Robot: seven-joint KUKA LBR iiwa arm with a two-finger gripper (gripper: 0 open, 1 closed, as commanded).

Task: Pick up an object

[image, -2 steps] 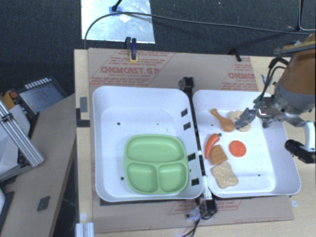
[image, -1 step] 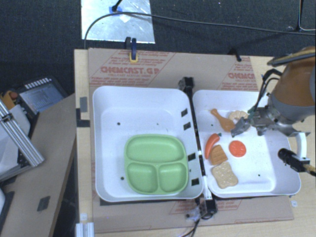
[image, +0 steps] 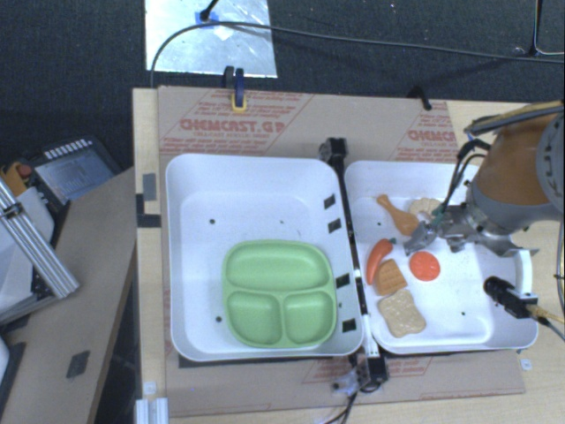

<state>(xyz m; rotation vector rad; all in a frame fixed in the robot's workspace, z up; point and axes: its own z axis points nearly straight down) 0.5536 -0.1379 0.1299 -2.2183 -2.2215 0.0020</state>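
1. I am reaching in from the right over the right bin (image: 459,329); my gripper (image: 422,238) is hovering just above the red round piece (image: 425,266).
2. A drumstick (image: 396,213) is lying up-left of my gripper.
3. A carrot (image: 379,256), a brown chunk (image: 390,276) and a toast slice (image: 402,313) are sitting along that bin's left side.
4. A green divided plate (image: 278,291) is resting in the left bin (image: 190,237).
5. Finger state: unreadable at this angle.

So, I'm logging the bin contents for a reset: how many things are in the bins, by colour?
Green: 1, the tray in the left bin
Orange or red: 2, the carrot and the tomato slice
Brown or tan: 4, the drumstick, the pale piece, the brown chunk and the toast
Total: 7
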